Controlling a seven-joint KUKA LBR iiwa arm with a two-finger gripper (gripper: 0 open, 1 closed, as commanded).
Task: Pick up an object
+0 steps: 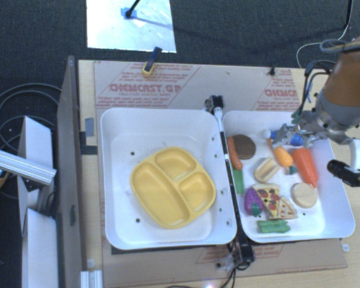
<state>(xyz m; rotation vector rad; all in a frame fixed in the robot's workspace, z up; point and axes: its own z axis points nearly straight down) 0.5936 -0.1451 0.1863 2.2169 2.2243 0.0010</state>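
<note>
I'm hanging my gripper over the far part of the right bin, just above the toy food there. Can't tell its state from this angle, and I'm seeing nothing lifted clear of the bin, so I'm counting the pick as not done.

Candidates all sitting in the right bin: large carrot and small orange piece nearest my gripper, bread roll, brown disc, pizza slice, purple vegetable, green piece, round cookie, and a thin carrot along the divider.

Left bin is holding the yellow divided plate, untouched.

Remaining, as I'm judging it: descend, close on one item, lift.
</note>
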